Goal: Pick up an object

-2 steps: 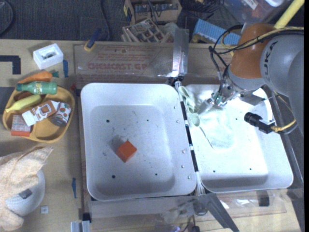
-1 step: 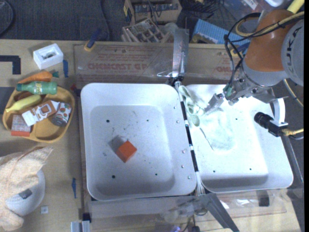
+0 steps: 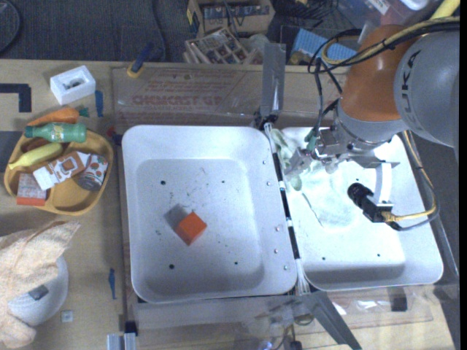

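An orange block [image 3: 192, 227] is seen in the left bin [image 3: 146, 148], well apart from the hand [image 3: 319, 154], which is held over the right bin [image 3: 419, 265]. Whether anything is gripped cannot be told.

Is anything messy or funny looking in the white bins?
Nothing is spilled or broken. The orange block lies tilted in the left bin, and dark specks dot the floor around it. The claw is over the right bin.
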